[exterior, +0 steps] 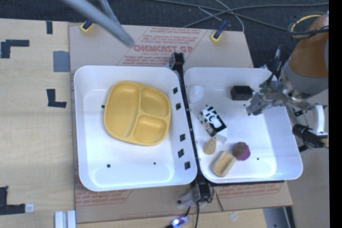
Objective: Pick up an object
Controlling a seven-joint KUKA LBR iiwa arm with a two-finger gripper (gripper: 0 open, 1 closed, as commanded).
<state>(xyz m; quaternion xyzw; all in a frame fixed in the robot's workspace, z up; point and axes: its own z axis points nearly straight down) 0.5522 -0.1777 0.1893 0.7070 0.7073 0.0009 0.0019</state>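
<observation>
On the worktop [32, 115], two shallow white bins sit side by side, clipped together along their shared edge, probably so they do not slide apart as the arm works. The left bin [88, 131] carries one thing, a yellow divided plate [138, 113] lying flat near its middle with its three compartments bare. The right bin [278, 147] has the likely candidates for picking. Near the divider lies a pale, translucent round piece [195, 94], then a small black-and-white box [212, 119], and below it a little tan cone-like piece [210, 145]. A tan cylinder [223, 163] lies towards the near wall, touching or just beside a purple rounded thing [241, 151]. Further back, a small black block [241, 93] rests alone. The gripper [260, 102] hangs over the bin's right part, just beside the black block, which I judge to be the closest target. Whether its fingers are apart or together I cannot tell, and nothing shows between them, so no object looks held yet.
</observation>
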